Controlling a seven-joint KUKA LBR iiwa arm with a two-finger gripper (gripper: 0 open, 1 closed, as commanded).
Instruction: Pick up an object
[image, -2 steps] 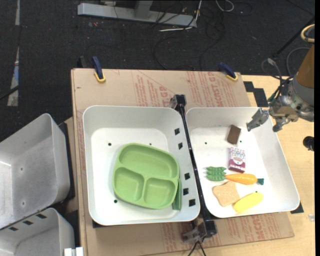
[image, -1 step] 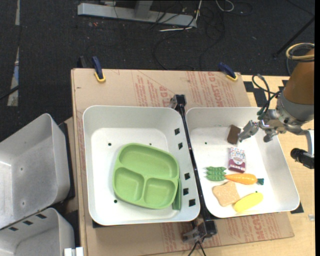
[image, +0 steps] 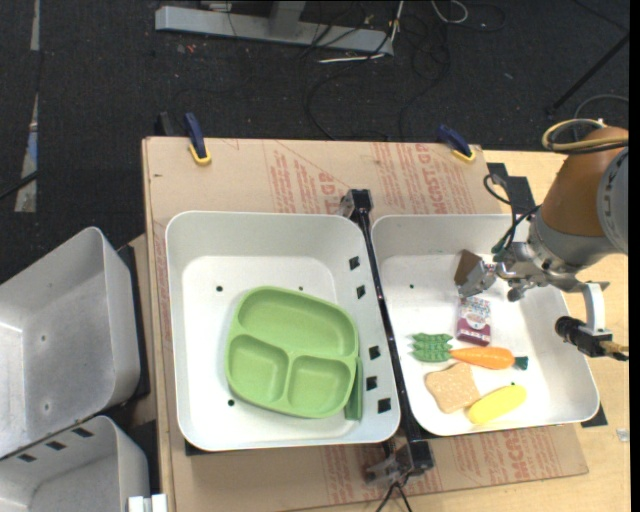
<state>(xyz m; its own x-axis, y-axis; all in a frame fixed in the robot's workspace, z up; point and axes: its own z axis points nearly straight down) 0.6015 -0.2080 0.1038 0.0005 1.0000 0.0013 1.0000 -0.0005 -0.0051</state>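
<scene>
Tool (image: 487, 277) low over the right bin (image: 400, 240), upper middle part, reaching in from the right under the grey arm and orange band (image: 580, 195). Open or closed: cannot tell, parts too small and dark against the bin floor. Nothing seen gripped.

Just below the tool, a small purple-and-white packet (image: 474, 321), lying flat, near the tip; contact or gap cannot tell. Below the packet, toy carrot (image: 484, 358), orange, lying crosswise, green end to the right. Green pea pod (image: 431, 347) just left of the carrot, touching or nearly so. Slice of toy bread (image: 452, 387) beneath the carrot, tilted. Yellow piece (image: 496, 403), banana-like, beside the bread to its right, near the bin's front wall.

Left bin (image: 185, 240): green three-compartment plate (image: 292, 351), lying flat, slightly turned, toward the front.

Both bins side by side on the cardboard-covered worktop (image: 300, 165); two clamps with yellow grips at its far edge. More white bins off to the left, on the floor side.
</scene>
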